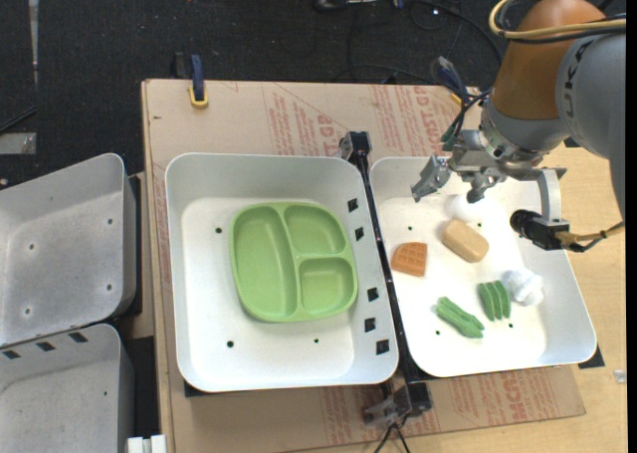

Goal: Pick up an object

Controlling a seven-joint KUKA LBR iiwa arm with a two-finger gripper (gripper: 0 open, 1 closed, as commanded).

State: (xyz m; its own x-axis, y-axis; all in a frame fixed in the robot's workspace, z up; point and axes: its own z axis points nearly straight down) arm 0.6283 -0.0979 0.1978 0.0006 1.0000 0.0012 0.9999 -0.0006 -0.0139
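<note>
Camera view has the end effector (453,182) hovering open and empty over the right bin's (567,341) far end, just above the tan bread-like block (465,240). It looks like the approach step; next it must descend and close on the block

- a brown board bench (289,113) with red print on it is lying under everything.
- two shallow white bins are sitting on it side by side, touching in the middle.
- the left bin (194,272) is holding a green plate (295,262) with three parts.
- the right bin (557,332) is holding a tan block (465,240), an orange waffle piece (409,259), two green bean toys (459,317) (494,300) and a small white thing (523,287).
- a yellow clamp (199,93) is gripping the bench's back edge.
- a black clip (357,144) is sitting where the bins meet.
</note>
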